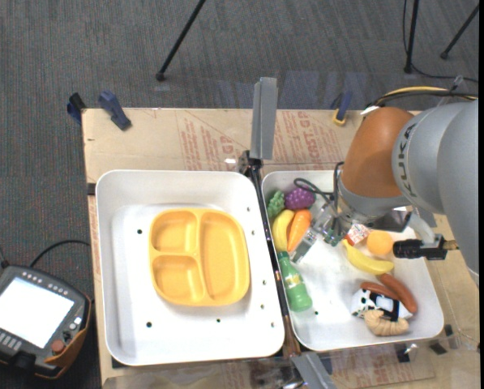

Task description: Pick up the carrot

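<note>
Gripper point(316, 235) low in right bin point(339, 322), just beside carrot point(299, 228).

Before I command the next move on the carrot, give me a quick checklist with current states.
1. Carrot in the right bin: ok.
2. Claw at the carrot: ok, right beside it.
3. Carrot between the claw's fingers: cannot tell.
4. Carrot free of neighbours: not ok; grapes and a yellow vegetable crowd it.
5. Green bottle apart from the claw: ok, just below.
6. Yellow tray in the left bin: ok.
</note>
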`<state>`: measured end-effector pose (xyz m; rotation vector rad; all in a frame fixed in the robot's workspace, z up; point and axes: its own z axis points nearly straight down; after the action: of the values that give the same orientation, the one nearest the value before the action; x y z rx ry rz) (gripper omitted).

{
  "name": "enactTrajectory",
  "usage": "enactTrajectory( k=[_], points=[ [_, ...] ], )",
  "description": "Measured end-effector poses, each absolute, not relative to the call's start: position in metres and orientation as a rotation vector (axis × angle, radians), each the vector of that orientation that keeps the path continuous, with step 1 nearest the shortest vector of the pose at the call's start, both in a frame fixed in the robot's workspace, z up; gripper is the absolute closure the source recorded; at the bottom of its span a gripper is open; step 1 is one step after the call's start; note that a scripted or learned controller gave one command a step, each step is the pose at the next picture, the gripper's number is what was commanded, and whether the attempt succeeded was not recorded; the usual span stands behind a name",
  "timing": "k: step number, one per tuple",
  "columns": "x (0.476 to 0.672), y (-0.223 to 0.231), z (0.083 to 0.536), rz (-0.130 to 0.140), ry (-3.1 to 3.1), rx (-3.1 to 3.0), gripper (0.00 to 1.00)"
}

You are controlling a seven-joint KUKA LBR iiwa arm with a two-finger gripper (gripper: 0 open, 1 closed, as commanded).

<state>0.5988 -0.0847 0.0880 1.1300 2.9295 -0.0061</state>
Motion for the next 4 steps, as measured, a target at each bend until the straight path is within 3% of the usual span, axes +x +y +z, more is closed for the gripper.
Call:
enactTrajectory(
  k=[1,2,3,4],
  points=[
    [0.583,-0.091,0.087,-0.002,2.727,1.567,0.00],
    [0.631,-0.090,0.084,-0.017,2.884,1.276,0.00],
    [0.635,-0.086,0.096,-0.009,2.879,1.261,1.00],
    [0.631,-0.180,0.206,0.000,2.978,0.964,1.00]
  ],
)
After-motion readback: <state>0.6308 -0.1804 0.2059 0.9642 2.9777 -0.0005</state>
